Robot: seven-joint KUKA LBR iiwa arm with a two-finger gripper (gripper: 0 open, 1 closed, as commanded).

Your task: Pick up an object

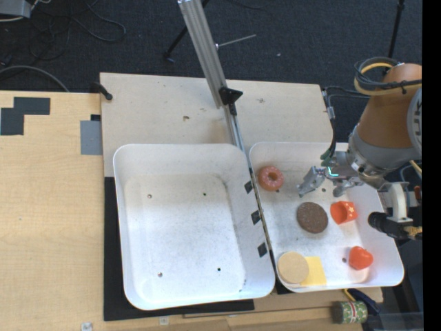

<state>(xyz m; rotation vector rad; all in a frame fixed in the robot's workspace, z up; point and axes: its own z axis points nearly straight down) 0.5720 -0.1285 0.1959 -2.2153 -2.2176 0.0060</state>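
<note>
A: We take the dark brown disc [312,217] as our landmark, lying flat in the right bin [386,276]. What do we see around it?

B: Up and to its left sits a pink doughnut [270,178] with a hole through its middle. Just to the disc's right there is an orange cup-like piece [342,212], and lower right of the disc a red-orange rounded piece [360,257]. Below the disc lie a tan round cracker [293,267] and, touching it, a yellow square slice [315,272].

A: And the hand [313,181]?

B: We see it just above the disc, grey, on the arm [387,119] with its orange band. We cannot tell how far its fingers are spread, and we see nothing gripped between them.

A: Any writing?

B: None that we can read.

A: The surroundings?

B: Left of the disc lies the left bin [179,226], white and speckled with dark spots. Both bins rest on a pale table [165,109]; a metal rail [207,54] slants up behind them. Beyond is a dark floor [83,33] with cables.
</note>
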